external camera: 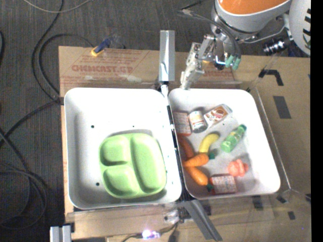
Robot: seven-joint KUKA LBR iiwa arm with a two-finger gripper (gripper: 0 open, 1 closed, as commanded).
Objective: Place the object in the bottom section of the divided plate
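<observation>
A light green divided plate lies in the left bin, with one long section on its right and two smaller sections on its left. The right bin holds the loose items: a small can, a carton, a banana, a green bottle, two carrots and a pink fruit. My gripper hangs above the far rim of the right bin, near the divider between the bins. It looks open, and nothing is between its fingers.
A small printed box lies at the near edge of the right bin and a flat packet leans on its left wall. A metal post stands behind the bins. Cardboard covers the bench beyond them.
</observation>
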